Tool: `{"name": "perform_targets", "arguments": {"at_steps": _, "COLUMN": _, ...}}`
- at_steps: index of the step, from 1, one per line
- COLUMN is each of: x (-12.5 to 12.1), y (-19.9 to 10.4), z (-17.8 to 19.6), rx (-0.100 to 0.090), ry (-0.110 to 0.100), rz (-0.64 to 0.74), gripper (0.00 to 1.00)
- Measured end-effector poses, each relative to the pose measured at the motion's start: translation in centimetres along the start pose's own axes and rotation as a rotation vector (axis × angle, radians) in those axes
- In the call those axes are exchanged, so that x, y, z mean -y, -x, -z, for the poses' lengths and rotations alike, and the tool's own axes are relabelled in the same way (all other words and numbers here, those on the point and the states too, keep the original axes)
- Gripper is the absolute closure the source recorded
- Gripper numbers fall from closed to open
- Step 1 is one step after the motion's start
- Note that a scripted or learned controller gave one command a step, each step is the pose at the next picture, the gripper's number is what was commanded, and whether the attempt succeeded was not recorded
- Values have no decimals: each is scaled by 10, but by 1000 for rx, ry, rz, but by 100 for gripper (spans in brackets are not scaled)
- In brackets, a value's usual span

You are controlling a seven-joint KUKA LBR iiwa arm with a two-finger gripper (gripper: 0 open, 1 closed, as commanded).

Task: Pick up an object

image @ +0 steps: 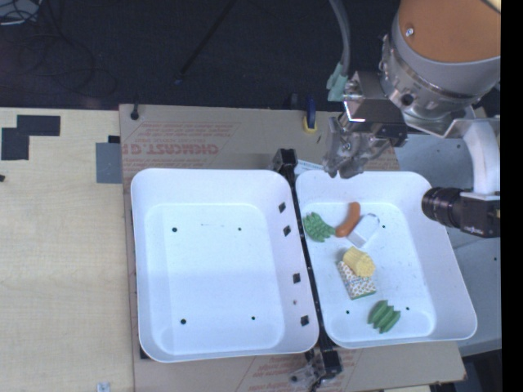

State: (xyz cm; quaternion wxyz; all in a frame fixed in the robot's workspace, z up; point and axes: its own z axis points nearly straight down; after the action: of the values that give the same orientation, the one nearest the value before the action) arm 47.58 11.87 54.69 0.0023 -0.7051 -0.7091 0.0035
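The right bin (pixel 437 260) holds several small objects: a green leafy piece (pixel 318 227), an orange sausage-shaped piece (pixel 349 218), a small white-grey block (pixel 365 231), a yellow piece on a patterned wedge (pixel 358 271), and a green pod-like piece (pixel 382 316) near the front. My gripper (pixel 346 163) hangs above the back rim of the right bin, left of its middle, well above the objects. Nothing shows between its fingertips.
The left bin (pixel 147 243) lies beside the right one, with a black clip strip (pixel 295 256) along their shared edge. A black cylindrical device (pixel 458 209) juts in over the right bin's right rim. Brown board (pixel 204 141) lies behind the bins.
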Motion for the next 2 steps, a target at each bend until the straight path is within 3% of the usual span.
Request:
{"name": "perform_targets", "arguments": {"at_steps": 1, "x": -24, "y": 67, "z": -10, "rx": 1, "ry": 3, "rz": -12, "gripper": 100}}
{"name": "perform_targets", "arguments": {"at_steps": 2, "x": 2, "y": 131, "z": -97, "rx": 0, "ry": -5, "rz": -12, "gripper": 100}}
